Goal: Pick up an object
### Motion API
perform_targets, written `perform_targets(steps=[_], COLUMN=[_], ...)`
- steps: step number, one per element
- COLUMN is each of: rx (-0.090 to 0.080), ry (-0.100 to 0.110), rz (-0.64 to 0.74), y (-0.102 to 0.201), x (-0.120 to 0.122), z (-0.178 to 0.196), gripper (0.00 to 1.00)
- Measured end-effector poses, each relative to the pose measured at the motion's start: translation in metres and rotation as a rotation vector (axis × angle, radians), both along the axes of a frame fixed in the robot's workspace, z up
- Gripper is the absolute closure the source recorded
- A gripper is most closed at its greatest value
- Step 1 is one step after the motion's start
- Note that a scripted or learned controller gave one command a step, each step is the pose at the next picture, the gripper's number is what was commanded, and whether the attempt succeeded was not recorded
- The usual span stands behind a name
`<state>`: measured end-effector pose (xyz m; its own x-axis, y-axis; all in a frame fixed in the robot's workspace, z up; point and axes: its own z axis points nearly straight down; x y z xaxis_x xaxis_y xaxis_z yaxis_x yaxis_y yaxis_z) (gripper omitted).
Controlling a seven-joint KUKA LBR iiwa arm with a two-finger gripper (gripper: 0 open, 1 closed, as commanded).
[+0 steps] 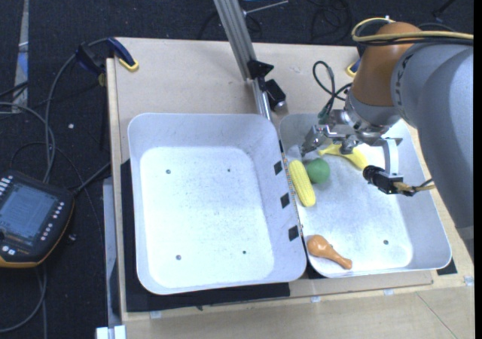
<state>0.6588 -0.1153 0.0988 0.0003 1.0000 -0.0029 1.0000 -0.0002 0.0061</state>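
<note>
Nearest the camera, an orange gourd-shaped toy [329,250] is lying at the right bin's [422,251] front edge. Farther back, a corn cob [302,182] is touching a green ball [318,170]. Above a banana [346,155], the gripper [325,137] is hovering; I cannot tell its finger spacing.

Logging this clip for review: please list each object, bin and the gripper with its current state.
Corn cob: lying in the right bin, by its left wall.
Green object: resting beside the corn cob.
Yellow object: lying under the gripper.
Orange object: lying near the right bin's front edge.
Left bin: flat on the bench.
Gripper: low over the right bin; grasp unclear.
</note>
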Motion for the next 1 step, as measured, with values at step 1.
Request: perform_targets(steps=[1], rx=[-0.001], ry=[-0.003], rz=[0.000], y=[-0.0001], x=[0.0009], z=[0.0121], gripper=[1.00])
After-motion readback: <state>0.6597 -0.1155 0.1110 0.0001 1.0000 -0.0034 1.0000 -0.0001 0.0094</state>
